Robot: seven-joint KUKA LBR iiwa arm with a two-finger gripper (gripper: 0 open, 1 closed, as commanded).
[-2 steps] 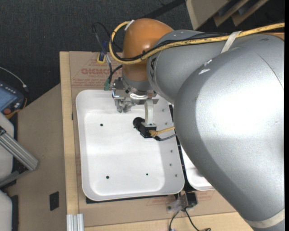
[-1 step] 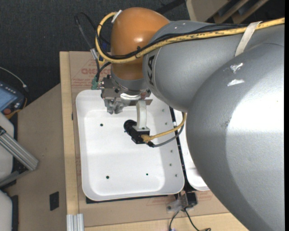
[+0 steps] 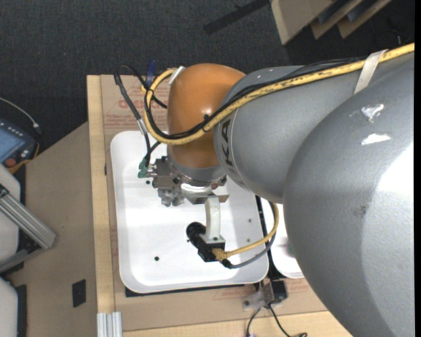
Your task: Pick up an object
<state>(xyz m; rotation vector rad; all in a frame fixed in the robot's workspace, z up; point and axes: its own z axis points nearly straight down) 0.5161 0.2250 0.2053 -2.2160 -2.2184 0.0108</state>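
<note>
**Ana:** What is lying behind the bench?

**Ben:** A dark carpeted floor (image 3: 99, 39) is running along the top of the camera view, and some pale boards (image 3: 329, 20) are lying on it at the top right.

**Ana:** And what is taking up the most space?

**Ben:** The grey arm (image 3: 316, 151) is reaching in from the right and covering much of the bench (image 3: 99, 197). The bench's tan top is showing along its left and near edges.

**Ana:** How are the bins sitting?

**Ben:** The left bin (image 3: 131, 230) is lying near the bench's left edge, and most of its white floor is showing. The right bin (image 3: 289, 260) is sitting just beside it. The arm is covering all of it but a small rounded piece near the bench's near edge.

**Ana:** Where is the wrist pointing?

**Ben:** The orange band (image 3: 197, 112) is hanging over the far edge of the left bin. Below it, the gripper (image 3: 170, 187) is pointing down over the bin's far half, nearer its left edge than its right.

**Ana:** Is the gripper standing wide or narrow?

**Ben:** I cannot tell. The wrist is blocking the view of its tip, and I am not seeing anything held in it.

**Ana:** Where is the object to be picked up?

**Ben:** I cannot tell that either, because the wrist is hiding whatever is lying under the gripper. A small dark speck (image 3: 156, 258) is sitting on the bin floor towards the near left corner, well apart from the gripper. It is too small to say what it is.
</note>
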